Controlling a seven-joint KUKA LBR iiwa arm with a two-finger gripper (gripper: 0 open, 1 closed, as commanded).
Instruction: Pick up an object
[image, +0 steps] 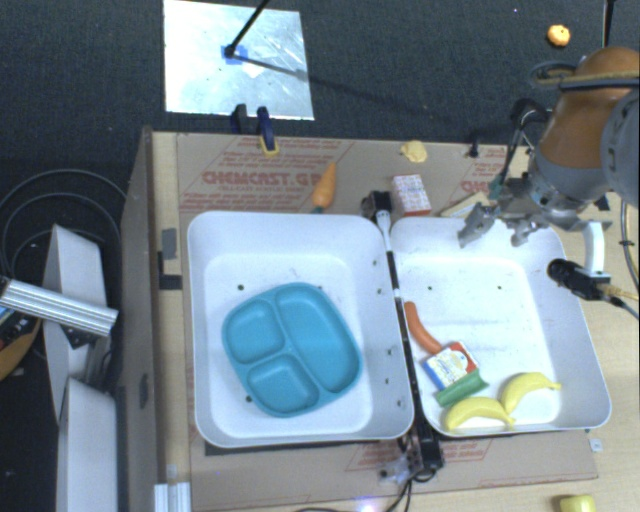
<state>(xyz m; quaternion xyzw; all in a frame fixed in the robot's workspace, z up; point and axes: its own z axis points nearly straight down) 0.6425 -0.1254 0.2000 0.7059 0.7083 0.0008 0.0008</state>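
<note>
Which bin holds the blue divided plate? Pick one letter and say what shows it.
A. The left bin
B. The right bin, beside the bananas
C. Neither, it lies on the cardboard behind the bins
A: the blue divided plate lies flat on the floor of the left bin, while the bananas lie in the right bin.

Left bin (210, 300) holds a divided tray (290, 348) at its centre. Right bin (560, 330) holds a sausage (421, 328), carton (451, 366) and two bananas (500, 400) toward six o'clock; the gripper (500, 228) hangs over its twelve o'clock rim.
</note>
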